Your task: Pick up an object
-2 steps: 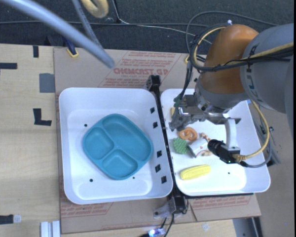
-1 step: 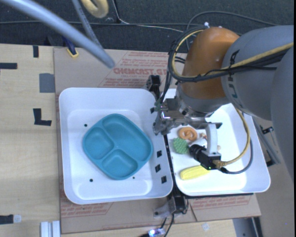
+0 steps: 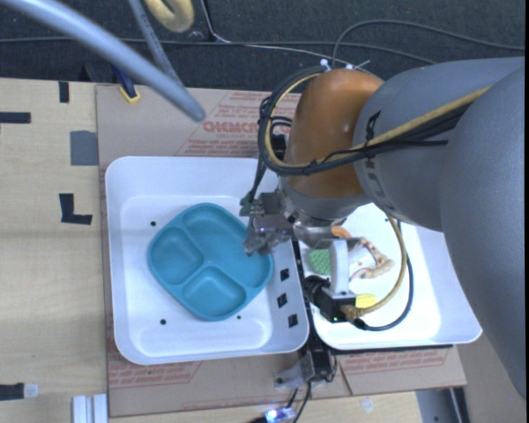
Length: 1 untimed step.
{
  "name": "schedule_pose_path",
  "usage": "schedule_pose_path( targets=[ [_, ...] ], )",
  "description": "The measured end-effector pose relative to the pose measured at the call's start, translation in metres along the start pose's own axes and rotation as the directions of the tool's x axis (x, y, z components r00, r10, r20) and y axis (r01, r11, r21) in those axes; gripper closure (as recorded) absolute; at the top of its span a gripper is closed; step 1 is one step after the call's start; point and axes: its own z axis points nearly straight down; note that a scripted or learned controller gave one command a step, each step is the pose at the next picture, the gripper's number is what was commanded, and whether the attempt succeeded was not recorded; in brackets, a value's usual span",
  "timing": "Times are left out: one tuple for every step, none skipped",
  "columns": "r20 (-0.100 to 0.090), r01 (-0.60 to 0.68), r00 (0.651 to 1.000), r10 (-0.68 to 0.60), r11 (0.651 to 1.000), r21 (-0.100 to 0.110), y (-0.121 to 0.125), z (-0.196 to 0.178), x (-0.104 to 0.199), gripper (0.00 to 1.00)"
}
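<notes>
Blue plate (image 3: 203, 267), end effector (image 3: 263, 236) over its right rim

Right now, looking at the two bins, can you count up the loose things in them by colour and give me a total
Blue: 1, the divided plate in the left bin.
Green: 1, a small item in the right bin, partly hidden by the arm.
Orange and white: 1, an item beside it, too hidden to name.
Total: 3 visible.

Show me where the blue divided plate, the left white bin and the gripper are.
blue divided plate (image 3: 207, 263): camera view, on its centre ridge.
left white bin (image 3: 132, 201): camera view, on its bare floor.
gripper (image 3: 257, 238): camera view, at its tip.
</notes>
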Motion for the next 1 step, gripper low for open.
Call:
schedule_pose_path(
  targets=[
    [0.001,-0.003,1.000,0.003,1.000,-0.002,0.0007,-0.0009,-0.0023,0.00]
  ],
)
